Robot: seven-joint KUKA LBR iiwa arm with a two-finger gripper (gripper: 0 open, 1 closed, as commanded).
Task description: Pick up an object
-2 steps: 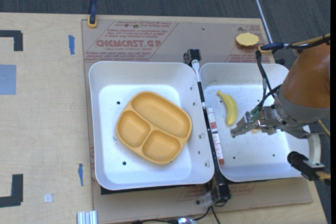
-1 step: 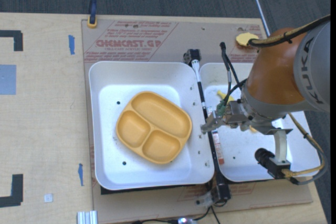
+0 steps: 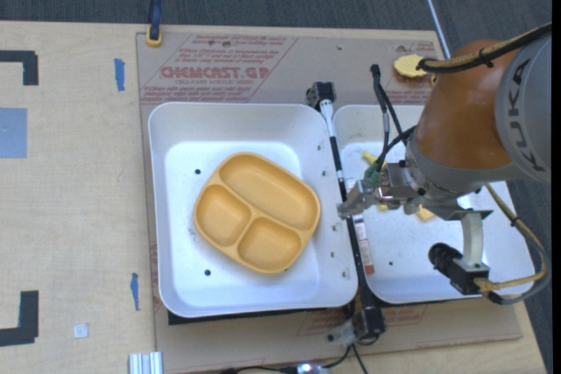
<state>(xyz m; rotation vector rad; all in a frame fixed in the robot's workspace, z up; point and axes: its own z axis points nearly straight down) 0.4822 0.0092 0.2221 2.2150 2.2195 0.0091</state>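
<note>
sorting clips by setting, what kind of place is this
Most likely a robotics lab test bench, not a kitchen: a KUKA arm reaches over two white bins, one holding a yellow divided plate, on a taped board with loose cables.

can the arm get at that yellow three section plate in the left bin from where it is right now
Probably yes. The yellow three-compartment plastic plate lies flat and alone in the left white bin, nothing over it. The gripper sits near the divide between the bins, so only a short move left seems needed. The plate's broad, shallow shape may be hard to pinch.
</note>
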